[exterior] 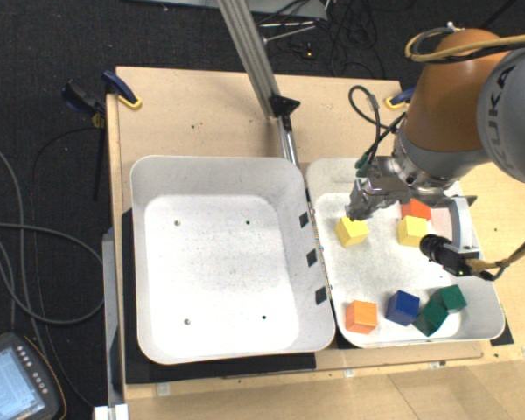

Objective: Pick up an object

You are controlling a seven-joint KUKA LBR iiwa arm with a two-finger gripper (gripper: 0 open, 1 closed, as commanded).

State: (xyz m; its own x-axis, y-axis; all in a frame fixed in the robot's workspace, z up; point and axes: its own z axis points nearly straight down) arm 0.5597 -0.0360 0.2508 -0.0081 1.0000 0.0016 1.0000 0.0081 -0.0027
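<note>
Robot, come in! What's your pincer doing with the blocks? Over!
Pincer low in right bin, just above yellow block. No block seen gripped. Second yellow block and orange block close beside.

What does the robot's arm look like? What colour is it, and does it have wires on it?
The arm is thick and round, grey with a big shiny orange band above the wrist. White letters run along the grey part. Black cables loop around the wrist, and a thin yellowish one curls over the top of the orange band. At the end sits a small dark grey metal gripper.
</note>
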